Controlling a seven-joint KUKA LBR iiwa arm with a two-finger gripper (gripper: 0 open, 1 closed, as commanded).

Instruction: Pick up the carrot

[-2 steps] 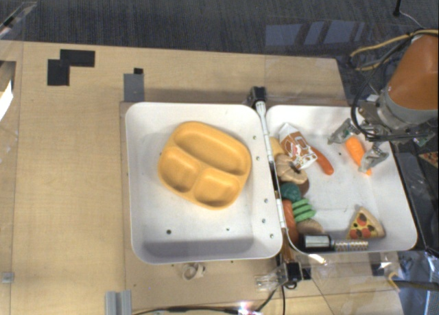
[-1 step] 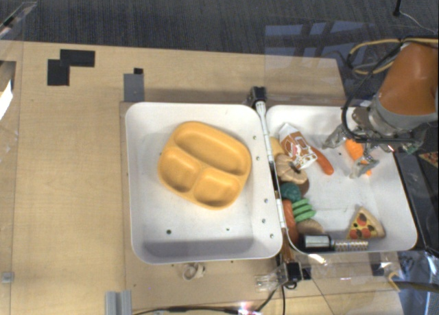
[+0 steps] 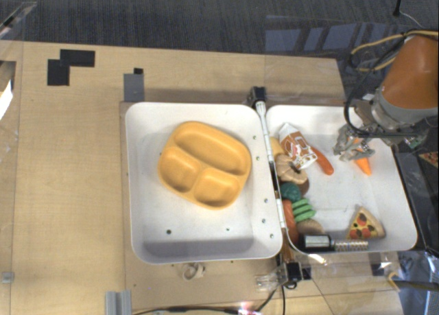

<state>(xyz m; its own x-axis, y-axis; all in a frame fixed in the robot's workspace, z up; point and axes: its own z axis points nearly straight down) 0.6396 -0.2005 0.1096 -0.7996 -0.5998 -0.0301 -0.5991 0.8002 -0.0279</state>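
We are hanging our hand [image 3: 351,145] low in the right bin [image 3: 405,197]; whether it is open, we cannot tell. The carrot [image 3: 363,165] is lying just below-right of it. Far left, a yellow tray [image 3: 204,163] is sitting in the left bin [image 3: 147,228].

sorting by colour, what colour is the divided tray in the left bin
Yellow-orange divided tray, clearest in the camera view.

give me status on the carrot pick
Gripper low in right bin, nothing seen held. Carrot just beside it, lying free. Hot dog close on the other side.
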